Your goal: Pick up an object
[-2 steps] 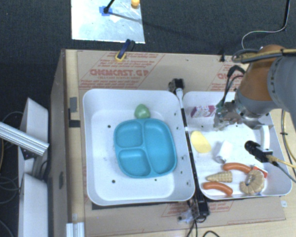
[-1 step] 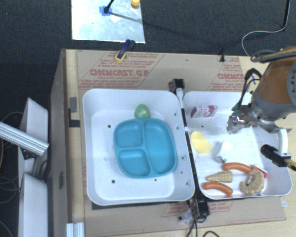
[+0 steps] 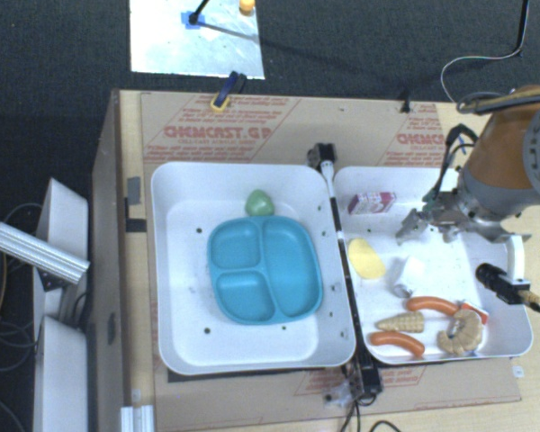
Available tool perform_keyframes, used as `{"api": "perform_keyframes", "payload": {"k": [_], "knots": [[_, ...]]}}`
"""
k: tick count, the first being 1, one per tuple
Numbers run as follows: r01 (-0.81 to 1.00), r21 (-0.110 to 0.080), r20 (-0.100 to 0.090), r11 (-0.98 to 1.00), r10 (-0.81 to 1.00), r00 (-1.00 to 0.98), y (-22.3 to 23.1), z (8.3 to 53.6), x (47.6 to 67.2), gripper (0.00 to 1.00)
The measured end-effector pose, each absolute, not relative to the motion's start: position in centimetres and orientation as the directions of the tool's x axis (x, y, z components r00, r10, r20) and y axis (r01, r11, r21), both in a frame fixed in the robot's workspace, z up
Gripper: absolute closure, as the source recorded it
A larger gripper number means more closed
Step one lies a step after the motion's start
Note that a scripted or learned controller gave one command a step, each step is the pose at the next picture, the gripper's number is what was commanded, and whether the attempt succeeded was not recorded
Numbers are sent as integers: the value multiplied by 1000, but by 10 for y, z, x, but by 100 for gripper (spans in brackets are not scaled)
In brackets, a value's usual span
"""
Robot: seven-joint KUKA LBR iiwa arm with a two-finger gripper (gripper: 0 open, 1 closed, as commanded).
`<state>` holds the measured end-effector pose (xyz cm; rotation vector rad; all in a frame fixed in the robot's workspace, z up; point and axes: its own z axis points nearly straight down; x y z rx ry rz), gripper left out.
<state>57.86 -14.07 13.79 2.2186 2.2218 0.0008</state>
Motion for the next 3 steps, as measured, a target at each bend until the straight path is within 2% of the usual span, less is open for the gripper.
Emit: {"api": "perform_keyframes", "payload": {"k": [1,2,3], "knots": [[1000,2,-1,1,1000,-1,-142,162,525,0],[1000,2,0,1,1000,-1,-120,84,487,0],[1000,5,-3,3,1000,-3,-207,118,576,0]]}}
